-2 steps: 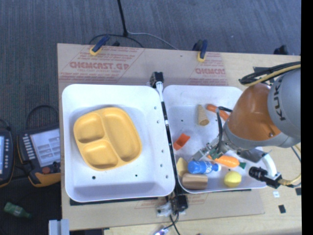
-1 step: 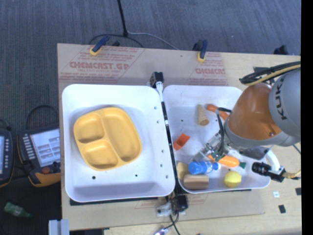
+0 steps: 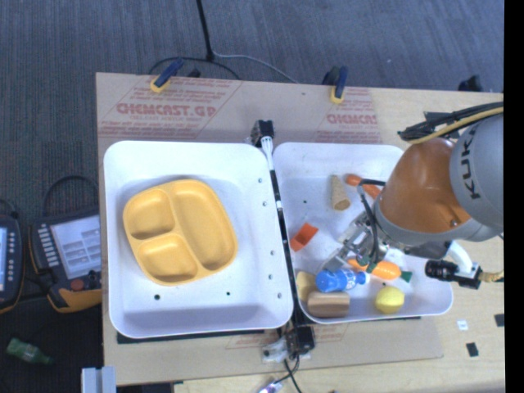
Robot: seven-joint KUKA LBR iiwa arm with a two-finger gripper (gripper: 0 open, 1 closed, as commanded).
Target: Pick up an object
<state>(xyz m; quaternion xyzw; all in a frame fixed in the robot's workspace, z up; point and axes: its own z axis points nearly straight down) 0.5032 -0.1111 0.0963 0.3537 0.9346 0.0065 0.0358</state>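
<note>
My gripper (image 3: 354, 248) hangs low in the right bin (image 3: 319, 164), under the arm's orange band. Its metal fingers sit just above a blue bottle (image 3: 336, 281) and an orange carrot-like toy (image 3: 378, 268). Nothing shows clearly between the fingers. Close by lie a brown wooden block (image 3: 328, 304), a yellow lemon (image 3: 390, 300), a small orange piece (image 3: 304, 236), a tan cork-like cylinder (image 3: 340, 191) and an orange item (image 3: 360, 182) partly hidden by the arm.
The left bin (image 3: 131, 301) holds a yellow divided plate (image 3: 178, 230). A black divider rail (image 3: 278, 211) runs between the bins. Blue and yellow clamps (image 3: 336, 87) grip the board's far edge. A pendant and cables lie on the floor at left.
</note>
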